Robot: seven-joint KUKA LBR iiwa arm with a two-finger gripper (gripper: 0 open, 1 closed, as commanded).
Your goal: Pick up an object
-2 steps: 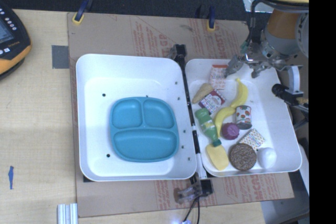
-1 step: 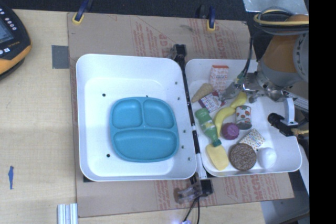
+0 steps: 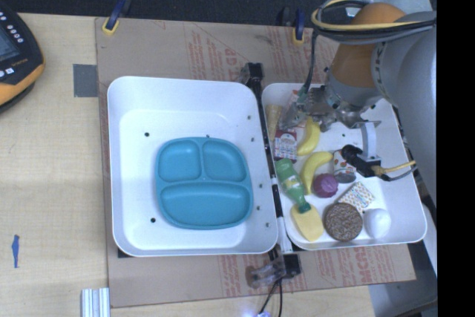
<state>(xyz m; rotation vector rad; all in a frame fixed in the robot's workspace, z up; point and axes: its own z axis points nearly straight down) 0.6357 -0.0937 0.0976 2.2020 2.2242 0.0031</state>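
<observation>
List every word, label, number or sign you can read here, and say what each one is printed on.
No text can be read for certain.
Brown cardboard sheet under the bins: faint red printing, too blurred to read.
Small printed packet in the right white bin: red and white markings, too small to read.
Yellow and black handheld device at the left edge: screen and buttons, nothing legible.
Patterned card by the brown round disc: pattern, no readable letters.

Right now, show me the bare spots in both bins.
Left bin: open floor all around the blue divided plate, widest above it. Right bin: crowded with bananas, green bottle and round brown disc; only a bare strip along its right side.
</observation>
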